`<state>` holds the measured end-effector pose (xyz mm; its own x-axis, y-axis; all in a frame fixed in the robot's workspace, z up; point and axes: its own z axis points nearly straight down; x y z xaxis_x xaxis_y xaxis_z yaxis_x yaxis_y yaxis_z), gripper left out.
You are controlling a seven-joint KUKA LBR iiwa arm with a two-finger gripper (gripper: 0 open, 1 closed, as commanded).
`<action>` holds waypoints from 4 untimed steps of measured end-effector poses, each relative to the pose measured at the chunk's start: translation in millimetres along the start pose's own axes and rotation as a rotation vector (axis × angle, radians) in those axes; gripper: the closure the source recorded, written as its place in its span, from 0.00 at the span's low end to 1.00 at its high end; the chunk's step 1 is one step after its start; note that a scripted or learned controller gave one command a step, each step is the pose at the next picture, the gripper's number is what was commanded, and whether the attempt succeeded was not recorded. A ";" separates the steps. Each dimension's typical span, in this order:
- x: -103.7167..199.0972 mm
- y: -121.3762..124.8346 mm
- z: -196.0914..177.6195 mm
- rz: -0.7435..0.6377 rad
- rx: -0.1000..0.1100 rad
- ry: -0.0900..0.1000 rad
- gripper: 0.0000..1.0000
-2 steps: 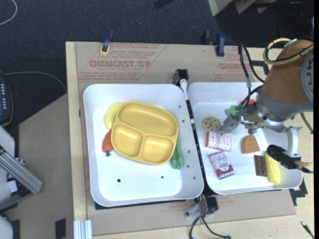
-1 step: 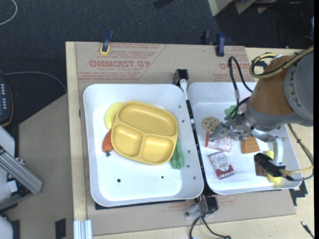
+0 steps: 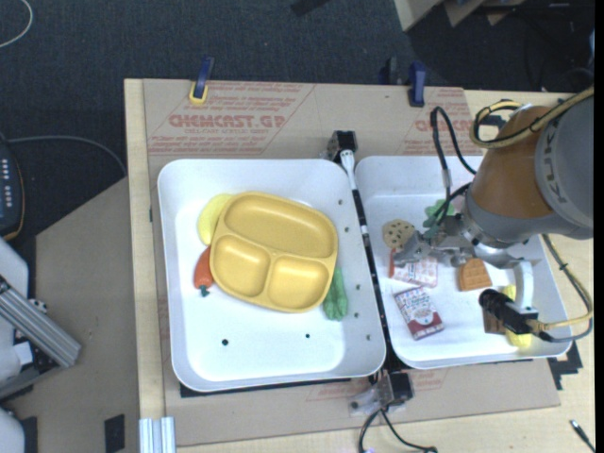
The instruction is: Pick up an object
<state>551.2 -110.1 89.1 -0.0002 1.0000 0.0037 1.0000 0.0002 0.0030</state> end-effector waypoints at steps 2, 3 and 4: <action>8.2 7.4 -66.0 -0.002 -0.003 -0.005 1.00; 2.9 11.3 -110.7 -0.001 -0.004 -0.006 1.00; 3.0 12.5 -137.6 -0.001 -0.003 -0.005 1.00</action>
<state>563.3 -107.5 226.8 -0.0011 1.0000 -0.0014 1.0000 0.0011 0.0057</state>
